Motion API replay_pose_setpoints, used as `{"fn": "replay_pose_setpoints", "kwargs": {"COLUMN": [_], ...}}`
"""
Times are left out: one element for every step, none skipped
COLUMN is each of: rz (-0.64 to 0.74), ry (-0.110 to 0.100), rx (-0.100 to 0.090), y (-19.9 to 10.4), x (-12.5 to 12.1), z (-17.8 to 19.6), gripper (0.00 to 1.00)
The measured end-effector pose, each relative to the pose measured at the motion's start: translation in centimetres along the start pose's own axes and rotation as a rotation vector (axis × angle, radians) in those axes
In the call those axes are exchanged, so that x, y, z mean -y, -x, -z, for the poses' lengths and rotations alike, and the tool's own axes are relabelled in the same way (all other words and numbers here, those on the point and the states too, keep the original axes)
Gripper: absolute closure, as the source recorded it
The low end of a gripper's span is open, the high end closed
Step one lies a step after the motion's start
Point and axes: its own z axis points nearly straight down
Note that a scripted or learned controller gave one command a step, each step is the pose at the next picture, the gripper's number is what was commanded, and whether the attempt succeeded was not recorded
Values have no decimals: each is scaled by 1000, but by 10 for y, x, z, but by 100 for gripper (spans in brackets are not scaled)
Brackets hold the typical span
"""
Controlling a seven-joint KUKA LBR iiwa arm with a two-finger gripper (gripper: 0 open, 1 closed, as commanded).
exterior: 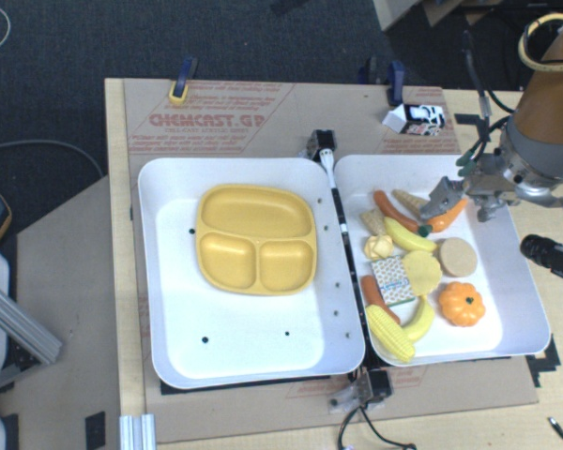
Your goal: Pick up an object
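Corn cob (391, 334) sits nearest you, at the right bin's (521, 336) front edge, well below the gripper (448, 204). Gripper is low over the bin's far side, right on an orange carrot (444, 221); you can't tell whether the fingers are apart or closed on it. Just left of the gripper: sausage (395, 210) and banana (409, 236), packed tight. Pumpkin (461, 304) below. Risk: a crowded pile means fingers could snag a neighbour, or the slim carrot could slip out on lifting.
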Motion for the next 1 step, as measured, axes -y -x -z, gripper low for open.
{"fn": "replay_pose_setpoints", "kwargs": {"rz": [2], "ry": [14], "rx": [2], "y": [0], "x": [-2], "z": [7], "gripper": [0]}}
